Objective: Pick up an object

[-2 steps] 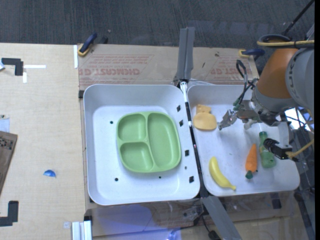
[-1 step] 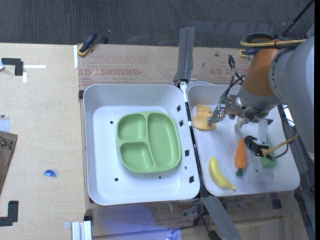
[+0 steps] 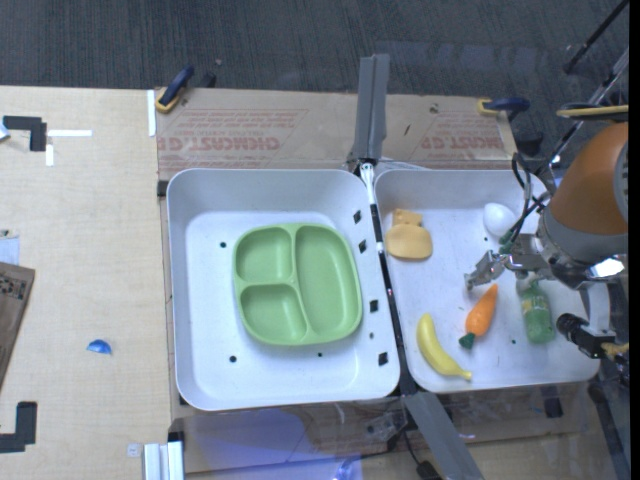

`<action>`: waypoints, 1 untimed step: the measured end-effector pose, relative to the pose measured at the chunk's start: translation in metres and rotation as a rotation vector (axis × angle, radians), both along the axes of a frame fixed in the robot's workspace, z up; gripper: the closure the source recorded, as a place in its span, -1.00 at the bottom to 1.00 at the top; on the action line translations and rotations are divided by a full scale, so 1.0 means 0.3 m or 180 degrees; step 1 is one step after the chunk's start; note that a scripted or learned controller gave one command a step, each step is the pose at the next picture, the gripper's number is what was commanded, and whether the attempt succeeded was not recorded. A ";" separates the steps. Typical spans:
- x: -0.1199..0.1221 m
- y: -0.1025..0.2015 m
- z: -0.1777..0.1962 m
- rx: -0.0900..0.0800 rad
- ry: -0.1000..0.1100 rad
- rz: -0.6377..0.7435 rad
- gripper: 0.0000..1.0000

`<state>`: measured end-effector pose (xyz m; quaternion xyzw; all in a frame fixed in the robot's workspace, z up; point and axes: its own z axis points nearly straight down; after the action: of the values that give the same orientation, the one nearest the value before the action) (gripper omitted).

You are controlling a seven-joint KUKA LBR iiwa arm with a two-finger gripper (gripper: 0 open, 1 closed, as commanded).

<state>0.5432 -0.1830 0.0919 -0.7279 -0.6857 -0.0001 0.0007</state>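
In the right bin (image 3: pixel 440 193) lie five things: one carrot (image 3: pixel 481 313), one banana (image 3: pixel 439 347), one egg (image 3: pixel 498 218), one bottle (image 3: pixel 537 314), one tan toy (image 3: pixel 408 238); the left bin (image 3: pixel 200 268) holds one green tray (image 3: pixel 298 284); the gripper (image 3: pixel 484 271) hangs just above the carrot's top, grip unclear; bottle and arm (image 3: pixel 590 198) crowd the right edge; the middle floor lies open.

Dark grey carpet (image 3: pixel 250 23) covers the floor along the far side, well beyond the gripper (image 3: pixel 484 271). A pale wooden benchtop (image 3: pixel 80 248) stretches away far to the gripper's left in view, bearing black brackets (image 3: pixel 28 130) and a small blue piece (image 3: pixel 98 347). A brown cardboard sheet (image 3: pixel 260 128) with red lettering lies behind the bins, held by blue-and-yellow clamps (image 3: pixel 176 86).
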 end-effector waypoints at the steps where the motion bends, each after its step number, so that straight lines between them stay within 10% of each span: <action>1: -0.162 0.000 0.004 0.0029 -0.0011 -0.0567 -1.00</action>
<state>0.4945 -0.1828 0.0931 -0.7860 -0.6183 -0.0046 0.0029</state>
